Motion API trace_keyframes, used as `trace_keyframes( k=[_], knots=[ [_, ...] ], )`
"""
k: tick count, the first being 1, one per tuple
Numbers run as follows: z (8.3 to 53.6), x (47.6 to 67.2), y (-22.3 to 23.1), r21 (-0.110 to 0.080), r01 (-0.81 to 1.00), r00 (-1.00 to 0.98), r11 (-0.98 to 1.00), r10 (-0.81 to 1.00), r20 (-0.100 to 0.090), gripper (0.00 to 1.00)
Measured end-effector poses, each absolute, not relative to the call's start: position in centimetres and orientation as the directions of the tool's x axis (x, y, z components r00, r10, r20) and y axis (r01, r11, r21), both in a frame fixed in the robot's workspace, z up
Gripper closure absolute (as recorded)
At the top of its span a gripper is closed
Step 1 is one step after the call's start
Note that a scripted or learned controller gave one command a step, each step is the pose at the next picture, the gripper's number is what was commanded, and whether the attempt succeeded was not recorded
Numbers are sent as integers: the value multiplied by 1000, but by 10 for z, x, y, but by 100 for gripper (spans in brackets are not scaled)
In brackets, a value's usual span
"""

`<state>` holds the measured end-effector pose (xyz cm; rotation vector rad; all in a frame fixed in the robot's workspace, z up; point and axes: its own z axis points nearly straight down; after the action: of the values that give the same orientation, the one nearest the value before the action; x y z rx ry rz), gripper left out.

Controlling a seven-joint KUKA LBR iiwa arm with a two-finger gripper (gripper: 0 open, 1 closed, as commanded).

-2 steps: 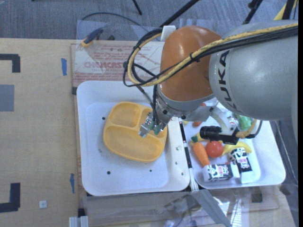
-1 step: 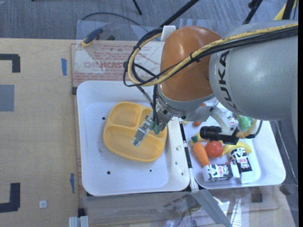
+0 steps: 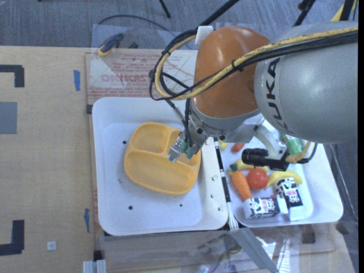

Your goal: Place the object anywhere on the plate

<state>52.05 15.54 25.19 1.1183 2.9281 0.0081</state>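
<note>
The arm reaches in from the right, and its jaws (image 3: 183, 148) hang over the right side of the yellow plate (image 3: 153, 169), which lies in the left bin (image 3: 108, 209). The plate has three compartments, and the tip is above the far-right one, near the rim. Something small and greenish shows at the tip, but it is too small and blurred to say if it is an object or part of the tool; I cannot tell if the jaws are spread or pressed together, nor if they pinch anything.

On the bare parts of the plate I see no object lying. The other toys are well apart, in the right bin (image 3: 333, 206): a carrot (image 3: 241, 185), a tomato (image 3: 257, 178), a banana (image 3: 282, 177) and two small cartons (image 3: 263, 206) with a cow pattern.

In my judgement the task is at its last step. The arm is at the right place above the plate, and what is left is to release there, if an object is really held.
</note>
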Motion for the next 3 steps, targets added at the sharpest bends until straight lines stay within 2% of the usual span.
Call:
trace_keyframes(
  k=[1, 2, 3],
  knots=[
    [252, 479, 204, -1, 568, -823, 823, 568, 1, 100],
    [236, 479, 225, -1, 562, -827, 827, 562, 1, 100],
    [235, 518, 225, 4, 323, -946, 946, 323, -5, 100]
  ],
)
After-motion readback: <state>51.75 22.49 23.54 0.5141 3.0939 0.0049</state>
